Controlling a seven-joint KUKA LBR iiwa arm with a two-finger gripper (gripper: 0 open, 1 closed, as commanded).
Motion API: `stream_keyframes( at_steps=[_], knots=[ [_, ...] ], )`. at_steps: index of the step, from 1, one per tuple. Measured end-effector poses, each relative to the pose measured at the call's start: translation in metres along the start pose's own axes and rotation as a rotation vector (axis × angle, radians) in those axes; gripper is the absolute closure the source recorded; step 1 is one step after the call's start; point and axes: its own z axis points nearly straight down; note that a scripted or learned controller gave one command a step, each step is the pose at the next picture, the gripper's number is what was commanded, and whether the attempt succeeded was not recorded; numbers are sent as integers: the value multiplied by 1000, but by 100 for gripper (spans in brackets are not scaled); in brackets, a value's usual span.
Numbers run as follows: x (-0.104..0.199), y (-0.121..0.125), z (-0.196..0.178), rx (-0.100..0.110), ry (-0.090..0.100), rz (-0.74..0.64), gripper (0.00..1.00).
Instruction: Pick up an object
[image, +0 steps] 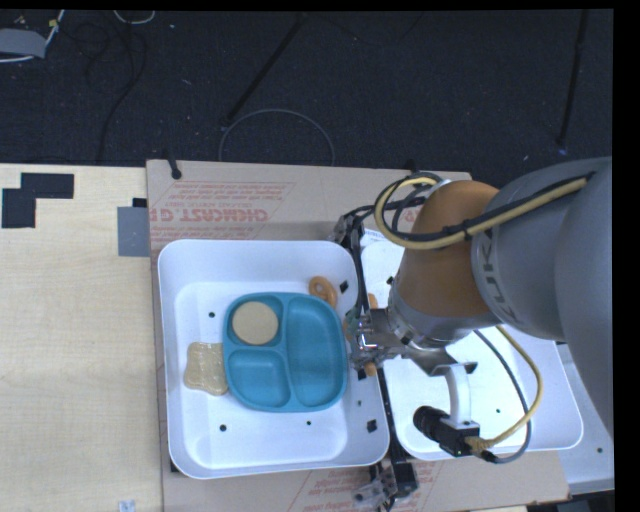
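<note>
A blue divided tray (288, 352) lies in the left bin (190, 270), with a round tan cookie (253, 322) in its upper-left compartment. A pale yellow bread-like piece (205, 367) lies against the tray's left edge. A small orange-tan ring (323, 290) rests near the bin's right wall, above the tray. My gripper (362, 343) hangs over the divide between the two bins, right beside the tray's right edge. A small orange thing (372, 300) peeks out by the wrist, mostly hidden.
The arm's grey body and orange band (450, 260) cover much of the right bin (560, 420). Cables loop round the wrist and over the right bin's floor. A cardboard sheet (240, 205) lies under both bins, and a wooden bench top (70, 340) spreads to the left.
</note>
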Motion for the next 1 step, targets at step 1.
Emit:
stream_keyframes(
  at_steps=[1],
  knots=[
    [49, 2, -1, -1, 1, -2, 100]
  ],
)
